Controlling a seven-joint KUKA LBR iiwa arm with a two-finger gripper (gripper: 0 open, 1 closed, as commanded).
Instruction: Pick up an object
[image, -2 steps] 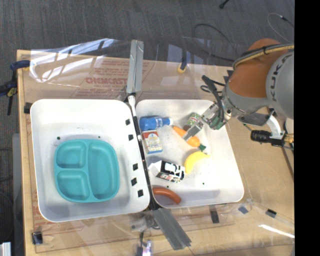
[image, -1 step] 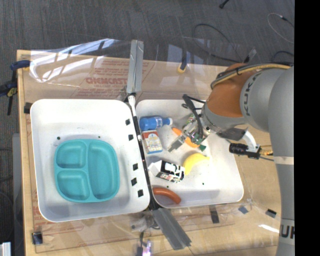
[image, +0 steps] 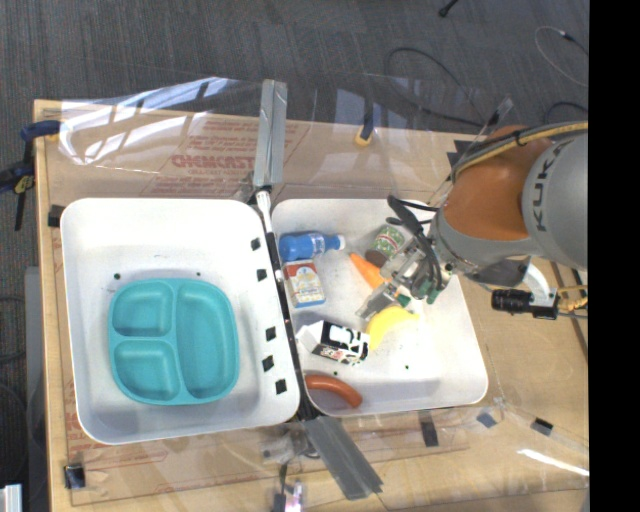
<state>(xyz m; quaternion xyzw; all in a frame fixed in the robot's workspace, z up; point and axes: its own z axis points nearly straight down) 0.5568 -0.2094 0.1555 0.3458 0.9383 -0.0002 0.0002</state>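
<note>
My gripper hangs low inside the right bin, just above a yellow banana-shaped object. An orange carrot-like piece lies just to its left, and a green can sits behind it, partly covered by the wrist. Further left lie a blue bottle and a small printed box. A black-and-white toy car and a red-brown sausage rest near the bin's front. Nothing visibly sits in the gripper.
The left bin holds a teal divided plate. A metal bar runs back from the divider between the bins. Cables loop over the bench behind the arm.
</note>
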